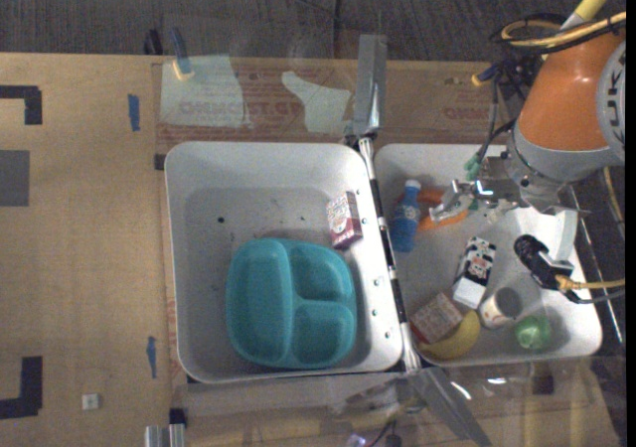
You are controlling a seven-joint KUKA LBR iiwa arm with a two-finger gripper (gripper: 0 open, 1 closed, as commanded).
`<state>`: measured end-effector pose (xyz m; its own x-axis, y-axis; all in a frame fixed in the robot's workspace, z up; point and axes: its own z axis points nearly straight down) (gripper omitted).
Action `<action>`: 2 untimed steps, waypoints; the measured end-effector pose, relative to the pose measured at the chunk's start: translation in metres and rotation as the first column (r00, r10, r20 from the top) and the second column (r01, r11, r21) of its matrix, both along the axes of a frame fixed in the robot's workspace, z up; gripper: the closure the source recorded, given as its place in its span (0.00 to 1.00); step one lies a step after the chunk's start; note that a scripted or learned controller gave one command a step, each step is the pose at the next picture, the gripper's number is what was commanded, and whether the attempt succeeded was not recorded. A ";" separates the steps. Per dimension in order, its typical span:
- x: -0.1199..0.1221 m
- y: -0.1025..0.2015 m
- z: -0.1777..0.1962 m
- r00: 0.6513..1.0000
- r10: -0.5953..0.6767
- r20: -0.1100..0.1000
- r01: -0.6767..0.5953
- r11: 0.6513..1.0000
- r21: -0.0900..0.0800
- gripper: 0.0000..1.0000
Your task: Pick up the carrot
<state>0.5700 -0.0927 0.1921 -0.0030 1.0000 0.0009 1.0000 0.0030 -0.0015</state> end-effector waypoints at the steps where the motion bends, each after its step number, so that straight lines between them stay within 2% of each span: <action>1: 0.034 -0.005 -0.083 1.000 0.029 0.004 -0.029 1.000 -0.001 0.00; 2: 0.071 -0.040 -0.105 0.996 0.094 0.007 -0.094 0.996 -0.002 0.00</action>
